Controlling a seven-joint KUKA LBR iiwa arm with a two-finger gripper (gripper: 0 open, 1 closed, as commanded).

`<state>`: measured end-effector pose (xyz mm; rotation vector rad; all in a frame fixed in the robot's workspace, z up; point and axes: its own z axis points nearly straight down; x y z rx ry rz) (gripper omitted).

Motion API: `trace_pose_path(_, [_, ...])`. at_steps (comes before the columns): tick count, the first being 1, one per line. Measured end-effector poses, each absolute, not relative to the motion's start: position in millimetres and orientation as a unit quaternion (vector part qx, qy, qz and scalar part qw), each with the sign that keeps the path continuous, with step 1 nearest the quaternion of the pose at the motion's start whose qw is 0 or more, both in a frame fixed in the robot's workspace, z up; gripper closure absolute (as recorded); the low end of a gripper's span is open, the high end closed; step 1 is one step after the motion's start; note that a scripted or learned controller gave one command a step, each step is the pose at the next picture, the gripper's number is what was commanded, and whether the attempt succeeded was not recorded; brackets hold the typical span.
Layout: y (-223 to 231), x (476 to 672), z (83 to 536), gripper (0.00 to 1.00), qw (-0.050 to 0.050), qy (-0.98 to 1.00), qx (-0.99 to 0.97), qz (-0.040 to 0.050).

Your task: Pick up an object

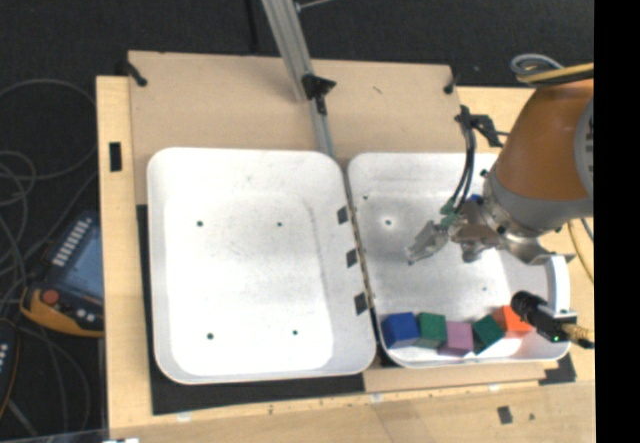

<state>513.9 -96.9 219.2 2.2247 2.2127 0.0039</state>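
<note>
Your tool (425, 243) hangs mid right bin (400, 181), right of frame centre; grip state: can't tell. Blocks sit below it along the bin's bottom edge: blue (400, 328), green (432, 329), purple (458, 336), dark green (487, 331), orange (516, 319).

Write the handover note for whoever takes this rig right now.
Gripper: over the middle of the right white bin, nothing visible between its fingers.
Objects: small blue cube, green cube, purple block, dark green block and orange block, in a row along that bin's near wall.
Left white bin: beside it.
Done: nothing lifted.
Left: pick one block.
</note>
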Motion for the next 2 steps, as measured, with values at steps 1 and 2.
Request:
trace_pose_path(1, [-96.9,513.9,219.3,0.0,0.002,0.705,0.709,0.0014])
trace_pose_path(2, [-97.0,514.0,219.3,0.0,0.003,0.705,0.71,0.0015])
